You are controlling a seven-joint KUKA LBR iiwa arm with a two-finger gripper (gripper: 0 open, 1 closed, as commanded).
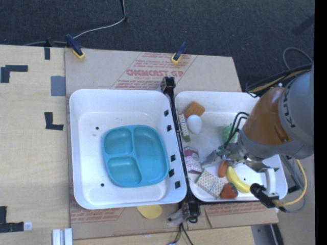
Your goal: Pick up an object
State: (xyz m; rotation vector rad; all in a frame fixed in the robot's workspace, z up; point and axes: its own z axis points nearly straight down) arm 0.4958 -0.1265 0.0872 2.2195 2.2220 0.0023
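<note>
Gripper (223, 157) low in right bin (214, 98), beside carrot (222, 169).

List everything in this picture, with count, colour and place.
bins: 2, white, side by side on the bench
divided plate: 1, blue, left bin
egg: 1, white, right bin, top
orange block: 1, right bin, above the egg
banana: 1, yellow, right bin, bottom
strawberry: 1, red, beside the banana
carrot: 1, orange, right bin middle
clamps: 2, blue and yellow, cardboard's top edge
arm: 1, grey and orange, over the right bin
</note>
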